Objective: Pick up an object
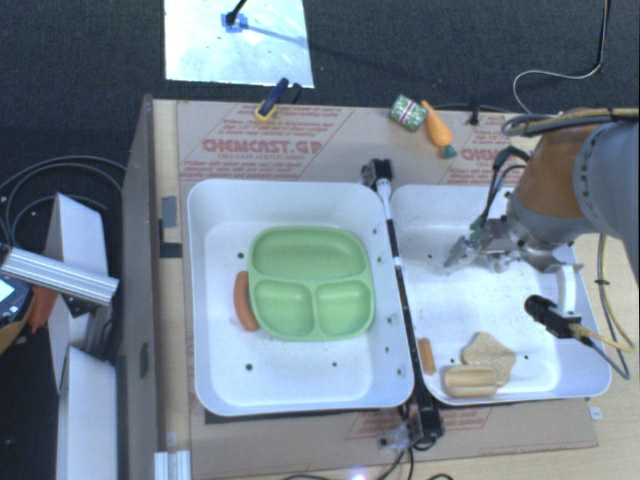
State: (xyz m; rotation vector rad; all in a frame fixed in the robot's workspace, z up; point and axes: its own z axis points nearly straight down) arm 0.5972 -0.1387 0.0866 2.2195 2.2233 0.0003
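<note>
My gripper [478,250] hangs low over the upper middle of the right bin [440,213], with the grey arm and its orange band coming in from the right. Nothing shows in it. Near the bin's front edge lie a tan bread slice [490,352], a pale bun [470,380] and a small orange piece [427,355], all well in front of the gripper. The left bin [215,268] holds a green divided plate [310,283] with an orange sausage [243,301] lying against the plate's left side.
On the cardboard behind the bins lie a small green can [408,111], a toy carrot [438,128] and a yellow-and-black clip [272,101]. A black divider rail [393,258] runs between the bins. White boxes and cables stand at the far left.
</note>
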